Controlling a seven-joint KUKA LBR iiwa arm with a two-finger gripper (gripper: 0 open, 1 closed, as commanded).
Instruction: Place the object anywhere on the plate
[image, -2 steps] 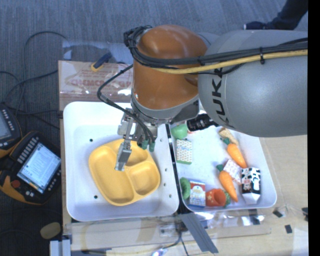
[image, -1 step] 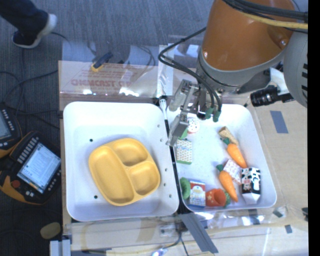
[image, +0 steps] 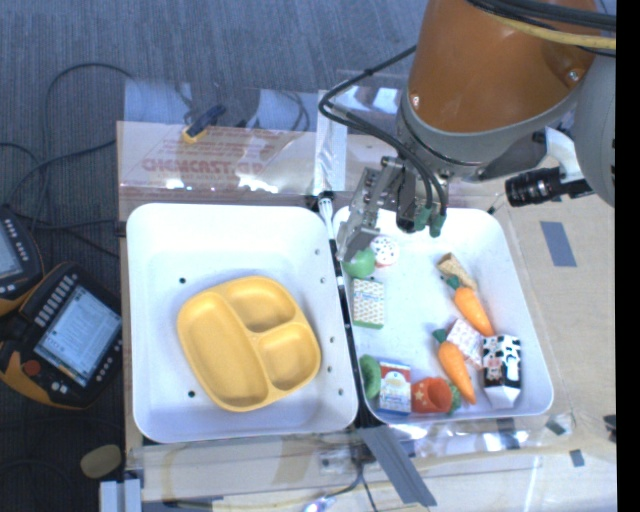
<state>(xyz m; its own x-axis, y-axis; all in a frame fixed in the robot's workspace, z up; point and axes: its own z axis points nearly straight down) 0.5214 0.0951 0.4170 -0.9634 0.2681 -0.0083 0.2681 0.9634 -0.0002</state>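
Observation:
The yellow divided plate (image: 250, 340) lies in the left bin (image: 160, 250). My gripper (image: 352, 244) hangs over the far left corner of the right bin (image: 520, 290), close to the wall between the two bins. A small green round object (image: 360, 264) sits right at the gripper's tip, partly covered by it. Whether the gripper has hold of it cannot be made out. A small white piece with red dots (image: 384, 252) lies just right of the green one.
The right bin also holds a green-and-white packet (image: 368, 302), two carrots (image: 471, 306) (image: 456, 366), a cheese wedge (image: 452, 264), a cow-print carton (image: 500, 360), a red vegetable (image: 432, 395) and a small box (image: 394, 386). Handheld controllers (image: 60, 330) lie off the bench's left.

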